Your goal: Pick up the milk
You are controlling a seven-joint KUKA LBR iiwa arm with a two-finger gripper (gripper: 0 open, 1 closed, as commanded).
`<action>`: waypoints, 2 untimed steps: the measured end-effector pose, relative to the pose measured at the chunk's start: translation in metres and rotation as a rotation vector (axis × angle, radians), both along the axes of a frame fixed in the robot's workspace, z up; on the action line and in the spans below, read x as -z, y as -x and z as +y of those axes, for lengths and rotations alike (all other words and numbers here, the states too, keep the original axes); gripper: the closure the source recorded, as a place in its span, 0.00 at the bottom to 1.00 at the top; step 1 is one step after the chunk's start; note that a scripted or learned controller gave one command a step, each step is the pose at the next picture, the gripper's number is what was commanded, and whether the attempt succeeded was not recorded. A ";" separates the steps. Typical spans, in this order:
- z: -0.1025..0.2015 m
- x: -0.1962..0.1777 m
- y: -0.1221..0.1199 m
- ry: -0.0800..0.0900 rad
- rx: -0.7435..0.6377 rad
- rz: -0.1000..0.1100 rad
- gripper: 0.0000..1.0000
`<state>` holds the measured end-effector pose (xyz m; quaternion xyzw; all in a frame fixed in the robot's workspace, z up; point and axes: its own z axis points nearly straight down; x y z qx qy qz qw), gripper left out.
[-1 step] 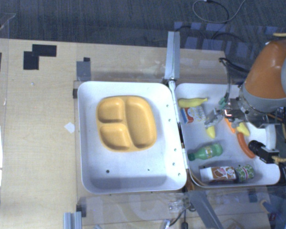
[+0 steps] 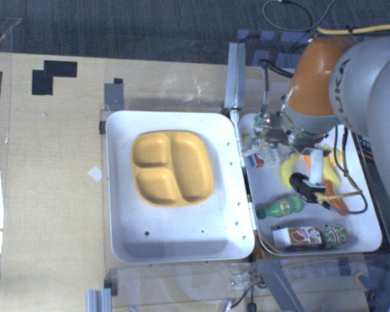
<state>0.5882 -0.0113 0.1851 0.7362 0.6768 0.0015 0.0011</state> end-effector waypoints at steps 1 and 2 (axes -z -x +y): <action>0.051 -0.001 -0.024 0.000 -0.081 -0.001 0.00; 0.079 0.000 0.007 0.000 -0.051 0.001 0.00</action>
